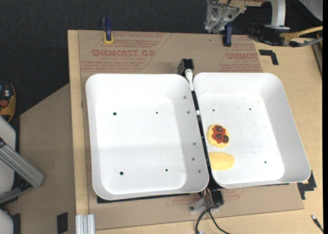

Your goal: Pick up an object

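- The gripper (220, 21) hangs above the board's far edge, beyond the right bin (279, 102); its finger state cannot be told.
- A round yellow piece with red spots (218, 135) and a plain yellow piece (222, 161) lie near that bin's left wall, toward its near corner.
- The brown board (133, 48) reads "CHEMCAST GP" in red.

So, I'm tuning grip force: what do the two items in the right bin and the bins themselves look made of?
Round piece with red spots: probably moulded plastic toy food, matte. Yellow piece: smooth, plain, likely plastic or foam; the look leaves it open. Right bin and left bin: white formed plastic, judging by the rounded corners and slight sheen.
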Controlling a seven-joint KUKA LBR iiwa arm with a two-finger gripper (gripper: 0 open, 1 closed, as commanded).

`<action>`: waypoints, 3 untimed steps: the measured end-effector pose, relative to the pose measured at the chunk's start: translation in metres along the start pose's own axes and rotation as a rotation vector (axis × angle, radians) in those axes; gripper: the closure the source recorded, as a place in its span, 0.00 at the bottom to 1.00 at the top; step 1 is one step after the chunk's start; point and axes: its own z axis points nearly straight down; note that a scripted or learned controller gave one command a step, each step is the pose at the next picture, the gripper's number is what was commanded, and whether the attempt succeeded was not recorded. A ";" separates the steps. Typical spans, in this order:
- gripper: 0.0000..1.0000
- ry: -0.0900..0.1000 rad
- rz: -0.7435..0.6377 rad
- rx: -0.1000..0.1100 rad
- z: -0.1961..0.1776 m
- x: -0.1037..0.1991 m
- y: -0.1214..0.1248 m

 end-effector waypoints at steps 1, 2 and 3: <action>1.00 -0.002 0.003 0.027 0.125 0.042 -0.004; 1.00 -0.001 0.006 0.009 0.075 0.044 -0.001; 1.00 -0.002 0.003 0.027 0.185 0.089 -0.006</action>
